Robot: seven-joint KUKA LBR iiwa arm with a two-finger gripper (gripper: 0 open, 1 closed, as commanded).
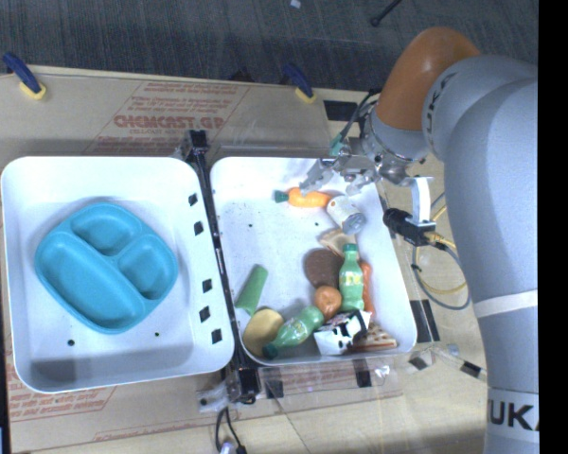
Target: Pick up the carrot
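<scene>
**Jaws over the carrot at the far side of the right bin**

The jaws (339, 176) hang low over the far part of the right bin (265, 183), just above and beside the carrot (308, 197). Their metal fingers (314, 172) look spread, one reaching left toward the carrot's green end and another nearer the wrist, but glare and clutter blur them, so I cannot tell whether they are apart or together. The carrot lies flat on the bin floor, orange body pointing right, green tip to the left; nothing shows it lifted or clamped.

Just right of the carrot, a small white and grey piece (346, 218) sits under the wrist. Nearer the camera the bin holds a heap of toy food: a brown round piece (320, 266), a green bottle (350, 272) standing beside it, an orange ball (328, 300), a second green bottle (299, 329) lying tilted, a yellowish lump (262, 327), and a black-and-white item (342, 333) against the near wall. A green stick (252, 288) lies apart from the heap, close to the divider between the bins.

The left bin (28, 348) carries a blue tray (104, 265) with three sections. The arm (483, 206) enters from the right, its orange band (421, 74) above the wrist. Both bins rest on the counter (170, 112), which has cardboard with red print and blue clamps (24, 76) at its far edge.
</scene>
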